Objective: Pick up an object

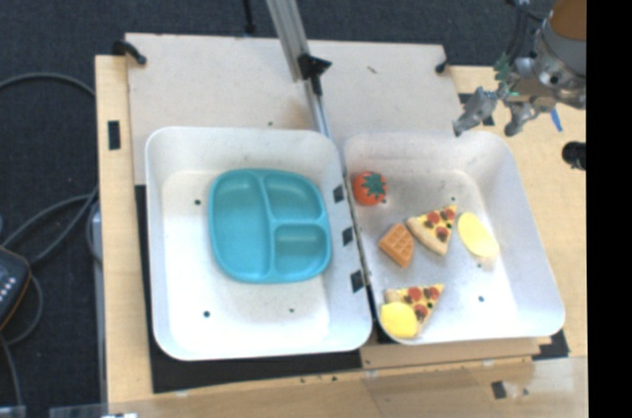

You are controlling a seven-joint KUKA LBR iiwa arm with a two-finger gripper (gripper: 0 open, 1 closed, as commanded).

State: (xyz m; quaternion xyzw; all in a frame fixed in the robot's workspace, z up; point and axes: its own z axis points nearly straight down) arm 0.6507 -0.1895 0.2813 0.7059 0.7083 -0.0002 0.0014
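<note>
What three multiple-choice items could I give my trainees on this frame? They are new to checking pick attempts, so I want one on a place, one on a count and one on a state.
1. Where does the blue divided plate lie?
A. in the left bin
B. in the right bin
C. on the bare bench

2. How many pizza slices are in the right bin?
A. one
B. two
C. four

3. Where is the gripper?
A. down among the toys
B. over the blue divided plate
C. above the right bin's far corner, holding nothing

Key: 1 A, the plate sits in the middle of the left bin. 2 B, one slice lies beside the waffle, another near the front wall. 3 C, its spread fingers hang apart from every toy.
</note>
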